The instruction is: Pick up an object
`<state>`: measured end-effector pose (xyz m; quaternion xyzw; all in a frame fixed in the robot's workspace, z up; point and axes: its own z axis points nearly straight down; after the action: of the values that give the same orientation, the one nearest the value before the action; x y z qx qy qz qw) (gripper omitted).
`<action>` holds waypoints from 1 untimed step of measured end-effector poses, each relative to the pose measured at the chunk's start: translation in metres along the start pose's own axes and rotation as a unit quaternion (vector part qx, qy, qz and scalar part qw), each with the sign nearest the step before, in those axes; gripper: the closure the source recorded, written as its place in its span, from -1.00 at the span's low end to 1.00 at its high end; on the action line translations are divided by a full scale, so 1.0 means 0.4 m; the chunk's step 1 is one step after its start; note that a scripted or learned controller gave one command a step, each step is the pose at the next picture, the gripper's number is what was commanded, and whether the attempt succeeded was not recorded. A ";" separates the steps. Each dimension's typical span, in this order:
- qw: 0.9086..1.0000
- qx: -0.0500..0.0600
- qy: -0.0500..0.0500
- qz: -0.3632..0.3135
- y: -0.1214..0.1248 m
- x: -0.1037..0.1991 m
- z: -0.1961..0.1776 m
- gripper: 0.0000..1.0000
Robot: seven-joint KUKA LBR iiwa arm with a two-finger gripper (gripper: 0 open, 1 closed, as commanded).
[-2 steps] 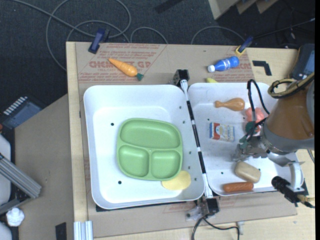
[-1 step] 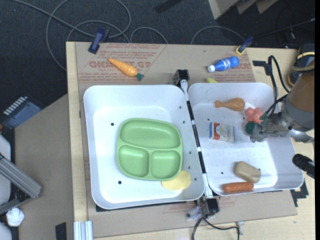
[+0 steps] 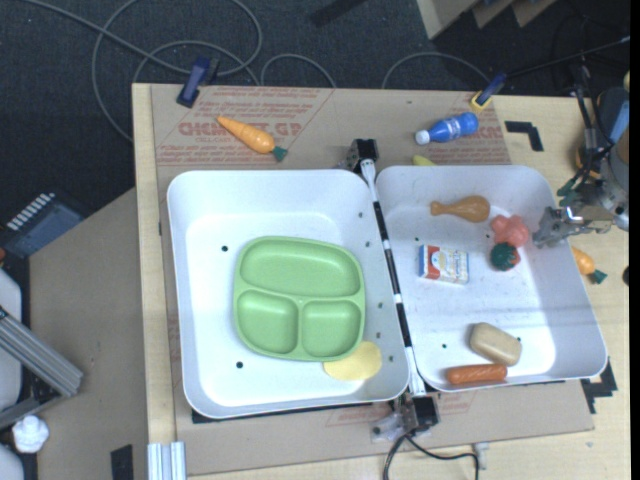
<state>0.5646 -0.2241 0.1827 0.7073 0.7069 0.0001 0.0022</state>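
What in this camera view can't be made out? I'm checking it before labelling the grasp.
- Gripper: small and blurred at the right bin's rim, so the state of the jaws is unreadable.
- Arm: cut off by the right edge.
- Yellow item: partly tucked under the green tray; shape unclear.
- Small packet: print too small to read.
- Orange piece outside the bin: too small to identify.
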 end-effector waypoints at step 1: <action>1.000 0.000 0.001 -0.001 0.162 0.046 -0.051 1.00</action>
<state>0.6294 -0.2059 0.2031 0.7064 0.7078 0.0005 0.0018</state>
